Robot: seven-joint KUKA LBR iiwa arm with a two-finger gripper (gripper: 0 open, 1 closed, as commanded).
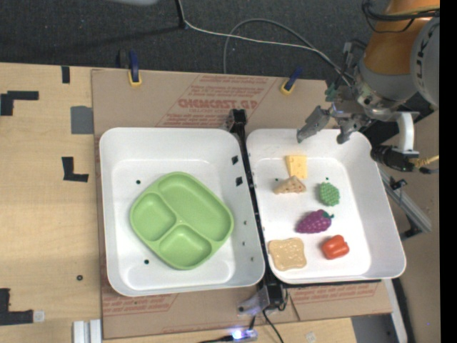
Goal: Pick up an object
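Claw (330, 128) is spread wide with nothing in it, hanging over the far rim of the right bin (378, 191); closest grab looks like the yellow cheese wedge (297, 166) just near of it; I'd drop straight down, centre first.

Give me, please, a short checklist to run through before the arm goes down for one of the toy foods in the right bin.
1. Gripper open and holding nothing: ok, fingers spread above the right bin's far rim.
2. Target free to grasp: ok, the yellow cheese wedge lies nearest below it.
3. Room around the target: not ok, the tan wedge touches the cheese.
4. Easier alternatives: ok, red pepper and purple grapes lie apart.
5. Green plate out of the way: ok, in the left bin.
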